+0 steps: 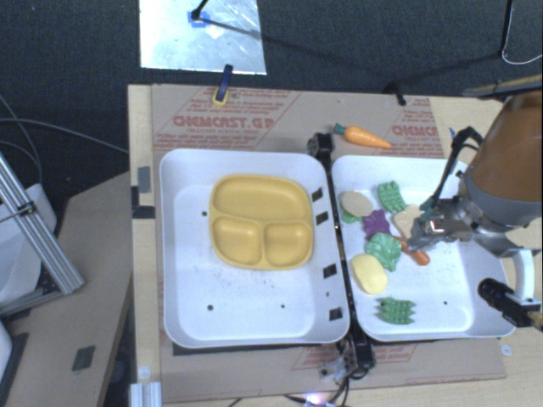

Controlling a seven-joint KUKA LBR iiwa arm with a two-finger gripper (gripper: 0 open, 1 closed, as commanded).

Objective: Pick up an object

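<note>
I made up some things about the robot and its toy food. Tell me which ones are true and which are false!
1. The yellow tray sits in the left bin. True.
2. The carrot lies inside the right bin. False: it lies on the cardboard above that bin, outside its rim.
3. The gripper is over the right bin, among the toy food. True.
4. The yellow tray is full of toy food. False: its three sections hold nothing.
5. A purple toy lies in the right bin. True.
6. The arm reaches over the left bin. False: it is over the right bin.
</note>
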